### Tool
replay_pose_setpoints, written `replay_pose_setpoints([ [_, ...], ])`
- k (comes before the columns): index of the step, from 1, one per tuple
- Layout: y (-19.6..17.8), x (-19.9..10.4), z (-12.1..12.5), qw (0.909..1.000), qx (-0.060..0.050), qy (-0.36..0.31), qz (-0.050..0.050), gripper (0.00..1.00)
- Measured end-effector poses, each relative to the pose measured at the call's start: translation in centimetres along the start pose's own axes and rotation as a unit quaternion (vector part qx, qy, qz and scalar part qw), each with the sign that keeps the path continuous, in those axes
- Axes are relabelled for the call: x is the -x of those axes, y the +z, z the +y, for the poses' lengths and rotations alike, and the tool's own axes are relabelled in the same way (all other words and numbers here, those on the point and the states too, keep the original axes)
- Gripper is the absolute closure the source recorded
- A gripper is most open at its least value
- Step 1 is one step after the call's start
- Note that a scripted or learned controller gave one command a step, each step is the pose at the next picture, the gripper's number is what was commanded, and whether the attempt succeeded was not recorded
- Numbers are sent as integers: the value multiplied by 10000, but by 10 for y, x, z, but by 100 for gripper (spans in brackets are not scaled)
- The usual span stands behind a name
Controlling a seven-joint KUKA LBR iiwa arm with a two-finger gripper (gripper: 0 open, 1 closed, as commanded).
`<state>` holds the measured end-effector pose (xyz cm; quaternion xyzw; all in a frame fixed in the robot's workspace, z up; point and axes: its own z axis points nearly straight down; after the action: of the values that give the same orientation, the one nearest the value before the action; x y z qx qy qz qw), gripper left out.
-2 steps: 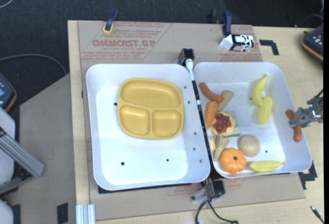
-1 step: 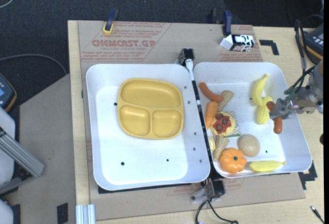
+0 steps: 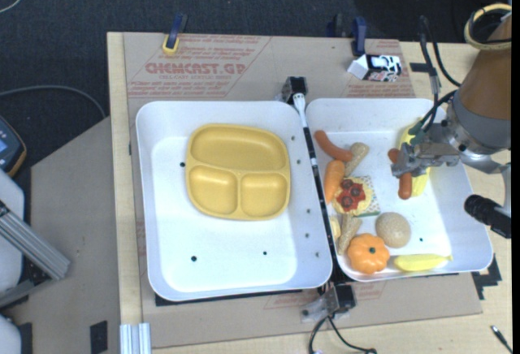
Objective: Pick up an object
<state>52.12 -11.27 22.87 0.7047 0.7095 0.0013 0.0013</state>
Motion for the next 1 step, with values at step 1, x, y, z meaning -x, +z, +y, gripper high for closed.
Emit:
replay_pose_setpoints([
  [1, 8, -52, 1, 10000, -30, 3, 15, 100],
])
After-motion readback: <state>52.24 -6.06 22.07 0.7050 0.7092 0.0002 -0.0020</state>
